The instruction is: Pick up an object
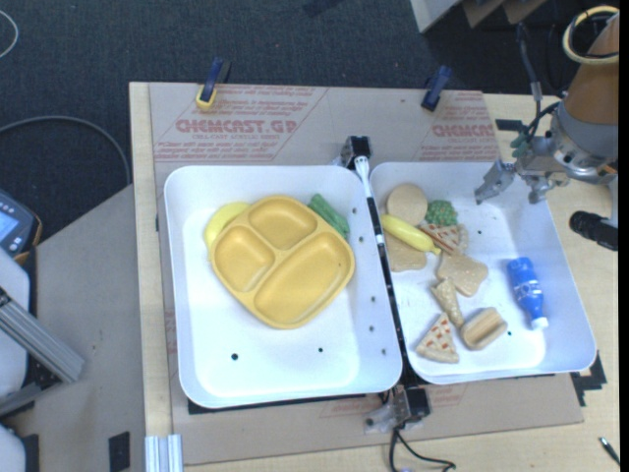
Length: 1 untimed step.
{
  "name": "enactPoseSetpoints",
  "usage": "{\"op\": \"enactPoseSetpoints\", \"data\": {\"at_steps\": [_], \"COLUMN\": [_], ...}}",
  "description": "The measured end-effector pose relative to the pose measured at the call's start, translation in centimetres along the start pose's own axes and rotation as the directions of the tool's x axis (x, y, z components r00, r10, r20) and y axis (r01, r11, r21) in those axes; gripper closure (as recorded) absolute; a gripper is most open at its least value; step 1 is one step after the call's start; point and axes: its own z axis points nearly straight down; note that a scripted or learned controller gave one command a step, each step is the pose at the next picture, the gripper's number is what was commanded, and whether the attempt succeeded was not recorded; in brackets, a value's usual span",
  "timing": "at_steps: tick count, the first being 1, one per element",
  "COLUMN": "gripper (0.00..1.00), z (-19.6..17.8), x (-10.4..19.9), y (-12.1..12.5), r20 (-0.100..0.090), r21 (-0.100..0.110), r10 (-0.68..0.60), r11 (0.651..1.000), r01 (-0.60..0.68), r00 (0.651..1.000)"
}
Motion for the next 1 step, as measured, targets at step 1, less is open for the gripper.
{"op": "enactPoseSetpoints", "data": {"at_steps": [1], "gripper": [0.0], "z": [6.32], "x": [-0.3], "y": [0.13], "r20": [-0.001], "r21": [0.002], "r10": [-0.001], "r11": [1.0], "r01": [0.001], "r00": [1.0]}}
